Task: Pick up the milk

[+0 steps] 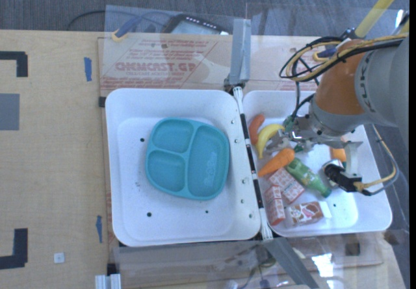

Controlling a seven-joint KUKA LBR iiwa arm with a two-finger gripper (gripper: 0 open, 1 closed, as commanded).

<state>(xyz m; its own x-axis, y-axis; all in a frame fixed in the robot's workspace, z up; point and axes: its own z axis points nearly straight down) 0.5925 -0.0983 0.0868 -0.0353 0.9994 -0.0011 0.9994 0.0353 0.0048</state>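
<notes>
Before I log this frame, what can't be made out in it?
- End effector: the camera view looks down past the arm's wrist, so whether it is open or shut is unclear.
- Milk: several small cartons lie in the right bin; print too small to tell which is milk.
- Orange item: mostly hidden behind the arm.

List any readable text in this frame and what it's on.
"CHEMCAST GP" in faded red, mirrored and partly legible, on the clear acrylic sheet behind the left bin.
Print on the red and white cartons in the right bin: too small and blurred to read.
Label on the green bottle: unreadable.
Teal divided plate: no text visible.
</notes>
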